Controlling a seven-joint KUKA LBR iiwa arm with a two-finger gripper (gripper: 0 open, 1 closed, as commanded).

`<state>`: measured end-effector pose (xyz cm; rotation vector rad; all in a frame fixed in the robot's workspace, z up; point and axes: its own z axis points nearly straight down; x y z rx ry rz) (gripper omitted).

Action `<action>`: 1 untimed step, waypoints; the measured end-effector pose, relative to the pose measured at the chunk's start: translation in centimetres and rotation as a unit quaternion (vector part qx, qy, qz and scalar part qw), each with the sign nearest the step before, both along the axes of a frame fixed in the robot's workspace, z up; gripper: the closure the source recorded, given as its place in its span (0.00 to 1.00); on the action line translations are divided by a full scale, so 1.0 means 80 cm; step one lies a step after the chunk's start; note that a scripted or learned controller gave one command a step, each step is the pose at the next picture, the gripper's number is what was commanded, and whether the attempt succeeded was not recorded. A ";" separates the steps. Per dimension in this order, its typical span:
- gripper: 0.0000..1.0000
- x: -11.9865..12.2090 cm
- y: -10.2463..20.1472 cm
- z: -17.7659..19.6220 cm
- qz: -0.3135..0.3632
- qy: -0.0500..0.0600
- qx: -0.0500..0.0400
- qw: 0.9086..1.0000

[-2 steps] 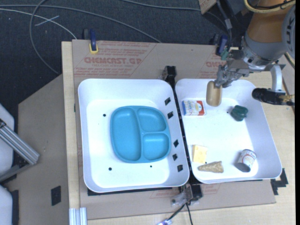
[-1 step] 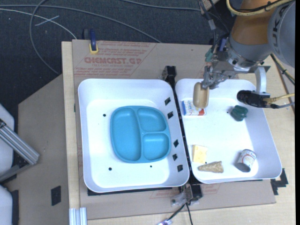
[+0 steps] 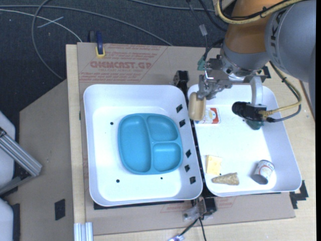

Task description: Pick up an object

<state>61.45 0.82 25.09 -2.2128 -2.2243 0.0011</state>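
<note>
My gripper (image 3: 201, 95) hangs over the inner edge of the right bin (image 3: 281, 149), by the divider between the two bins. Its fingers are shut on the top of a tan, rounded block (image 3: 195, 108) that hangs below them. Just right of the block, a red and white card (image 3: 213, 116) lies on the bin floor. At the front of the right bin lie a yellow square (image 3: 213, 163), a tan wedge (image 3: 225, 178) and a small tipped can (image 3: 262, 171).
The left bin (image 3: 100, 149) holds a blue divided plate (image 3: 149, 143). A black fitting with a yellow cable (image 3: 249, 110) juts from the arm over the right bin. The arm's orange band (image 3: 251, 9) and grey body cover the back right corner.
</note>
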 end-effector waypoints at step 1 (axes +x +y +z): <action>1.00 -0.013 0.060 -0.004 0.000 0.000 0.000 1.000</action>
